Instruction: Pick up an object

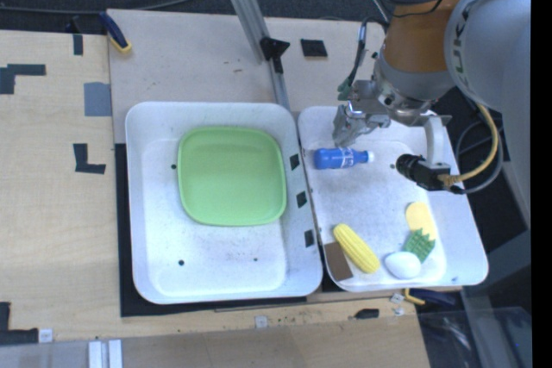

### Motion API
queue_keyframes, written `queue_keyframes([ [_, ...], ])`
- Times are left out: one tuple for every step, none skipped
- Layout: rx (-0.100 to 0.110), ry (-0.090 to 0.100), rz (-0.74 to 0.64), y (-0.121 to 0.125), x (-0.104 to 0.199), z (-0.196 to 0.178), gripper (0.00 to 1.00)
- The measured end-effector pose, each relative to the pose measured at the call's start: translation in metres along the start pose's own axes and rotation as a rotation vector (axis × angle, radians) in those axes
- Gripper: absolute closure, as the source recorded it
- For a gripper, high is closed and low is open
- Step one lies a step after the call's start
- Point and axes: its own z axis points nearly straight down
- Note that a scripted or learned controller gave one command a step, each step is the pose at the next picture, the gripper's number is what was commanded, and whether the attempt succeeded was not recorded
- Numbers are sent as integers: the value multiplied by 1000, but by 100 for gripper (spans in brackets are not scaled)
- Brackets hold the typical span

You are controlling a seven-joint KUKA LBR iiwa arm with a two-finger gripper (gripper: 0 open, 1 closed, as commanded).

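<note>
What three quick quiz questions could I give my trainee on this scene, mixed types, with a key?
1. True or false: the green plate lies in the left bin.
2. Which item lies nearest the end effector?
A. corn
B. blue bottle
C. egg
3. Fill in: the corn, the egg and the pineapple sit toward the ___ edge of the right bin, as the camera sees it.

Key: 1 true; 2 B; 3 near (bottom).
</note>
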Motion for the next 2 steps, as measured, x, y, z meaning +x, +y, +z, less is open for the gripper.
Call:
queue_keyframes([
  [-1, 0, 0, 0, 57, -4, 100],
  [0, 0, -1, -1, 114, 13, 100],
])
